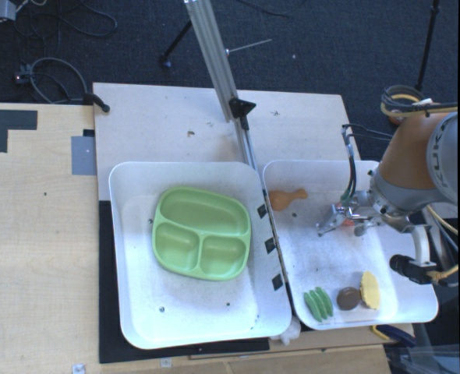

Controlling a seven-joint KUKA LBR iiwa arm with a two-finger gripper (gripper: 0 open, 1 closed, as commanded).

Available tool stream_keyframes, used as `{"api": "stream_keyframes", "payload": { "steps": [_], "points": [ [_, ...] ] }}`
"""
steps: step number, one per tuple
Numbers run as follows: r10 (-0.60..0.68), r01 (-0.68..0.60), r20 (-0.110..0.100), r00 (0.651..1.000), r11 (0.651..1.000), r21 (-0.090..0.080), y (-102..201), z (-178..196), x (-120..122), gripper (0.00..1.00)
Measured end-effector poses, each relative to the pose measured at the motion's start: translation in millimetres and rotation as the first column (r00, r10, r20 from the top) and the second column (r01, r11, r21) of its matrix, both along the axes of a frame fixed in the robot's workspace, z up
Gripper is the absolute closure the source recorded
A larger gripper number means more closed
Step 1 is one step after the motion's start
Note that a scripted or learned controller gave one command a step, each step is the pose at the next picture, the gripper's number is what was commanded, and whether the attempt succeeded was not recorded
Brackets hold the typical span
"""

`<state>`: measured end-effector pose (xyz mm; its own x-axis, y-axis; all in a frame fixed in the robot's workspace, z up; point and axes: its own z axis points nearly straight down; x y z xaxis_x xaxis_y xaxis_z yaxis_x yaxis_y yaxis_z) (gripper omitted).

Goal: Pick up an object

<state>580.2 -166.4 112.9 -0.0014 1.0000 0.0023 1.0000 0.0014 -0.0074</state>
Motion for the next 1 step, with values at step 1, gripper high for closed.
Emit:
{"api": "stream_keyframes", "payload": {
  "steps": [1],
  "points": [
    [-0.001,0.001,0.006,1.0,1.0,-0.002,0.5,-21.5,0.4,0.0]
  ]
}}
